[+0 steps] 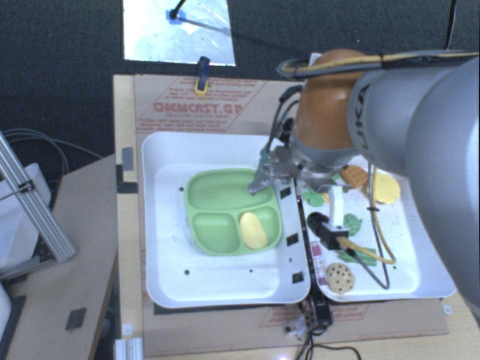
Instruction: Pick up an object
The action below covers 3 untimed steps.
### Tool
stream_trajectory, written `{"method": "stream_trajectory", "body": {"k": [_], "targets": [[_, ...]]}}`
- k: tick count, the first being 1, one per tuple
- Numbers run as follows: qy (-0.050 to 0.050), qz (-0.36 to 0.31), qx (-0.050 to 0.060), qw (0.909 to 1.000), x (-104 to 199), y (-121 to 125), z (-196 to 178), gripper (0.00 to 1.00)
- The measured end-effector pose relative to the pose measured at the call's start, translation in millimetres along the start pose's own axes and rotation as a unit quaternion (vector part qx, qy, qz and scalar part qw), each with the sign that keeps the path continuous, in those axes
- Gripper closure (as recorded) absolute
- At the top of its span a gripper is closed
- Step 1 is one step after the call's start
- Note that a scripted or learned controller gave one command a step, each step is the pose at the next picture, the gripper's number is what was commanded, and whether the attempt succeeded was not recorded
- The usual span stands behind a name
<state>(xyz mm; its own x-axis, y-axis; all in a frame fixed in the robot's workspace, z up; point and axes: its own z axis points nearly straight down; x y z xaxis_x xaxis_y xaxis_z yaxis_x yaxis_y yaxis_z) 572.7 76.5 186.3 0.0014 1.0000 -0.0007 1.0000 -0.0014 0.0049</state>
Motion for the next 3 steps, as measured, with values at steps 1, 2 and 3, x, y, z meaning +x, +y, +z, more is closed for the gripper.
{"method": "stream_trajectory", "body": {"k": [1, 2, 3], "targets": [[-0.001, 0.001, -0.001, 1.0000, -63.2, 63.9, 1.2, 0.00], [0.000, -0.001, 0.001, 1.0000, -59.1, 61.0, 2.0, 0.00], [0.002, -0.002, 0.008, 1.0000, -21.9, -81.6, 2.3, 0.00]]}}
